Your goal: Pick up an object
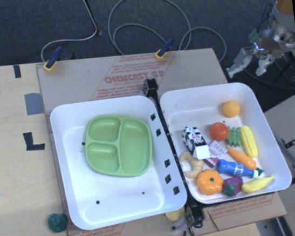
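Note:
The right bin holds a heap of toy food: an orange ball, a red tomato, a yellow corn cob, a carrot, a blue bottle, a banana, a small pumpkin, a purple piece, a pale ring and a black-and-white cow. My gripper hangs above and beyond the bin's far right corner, outside it, open with nothing between its fingers.
The left bin carries a green divided plate. Both bins rest on a cardboard sheet. A teal lump lies on the bench at the front left. Cables loop behind the bins.

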Tool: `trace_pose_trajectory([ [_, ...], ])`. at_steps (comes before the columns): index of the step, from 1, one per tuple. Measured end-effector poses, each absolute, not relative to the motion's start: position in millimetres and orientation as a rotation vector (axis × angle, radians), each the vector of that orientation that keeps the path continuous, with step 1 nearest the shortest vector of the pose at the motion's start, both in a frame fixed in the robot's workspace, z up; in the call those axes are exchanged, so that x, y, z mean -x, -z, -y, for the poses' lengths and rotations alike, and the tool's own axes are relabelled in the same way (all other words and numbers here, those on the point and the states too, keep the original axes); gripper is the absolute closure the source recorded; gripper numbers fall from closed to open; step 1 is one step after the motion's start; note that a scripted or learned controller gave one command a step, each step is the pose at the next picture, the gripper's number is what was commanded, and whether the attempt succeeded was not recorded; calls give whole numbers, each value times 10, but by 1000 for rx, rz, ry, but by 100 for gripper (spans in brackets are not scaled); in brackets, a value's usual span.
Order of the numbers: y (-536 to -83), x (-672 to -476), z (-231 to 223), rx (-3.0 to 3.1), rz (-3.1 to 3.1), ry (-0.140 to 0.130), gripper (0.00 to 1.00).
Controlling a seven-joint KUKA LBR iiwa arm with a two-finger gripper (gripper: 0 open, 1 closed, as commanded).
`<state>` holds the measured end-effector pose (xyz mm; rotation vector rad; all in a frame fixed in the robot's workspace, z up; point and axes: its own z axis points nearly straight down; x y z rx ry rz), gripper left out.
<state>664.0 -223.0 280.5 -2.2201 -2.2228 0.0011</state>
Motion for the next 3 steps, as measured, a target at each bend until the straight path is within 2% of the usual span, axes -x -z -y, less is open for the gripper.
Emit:
trace_pose_trajectory([
  [1,-1288,-6180,2086,2213,2214,-10,0],
  [2,-833,-5768,1565,2221,2227,-2,0],
  [3,-974,-5797,1590,2225,2227,2,100],
])
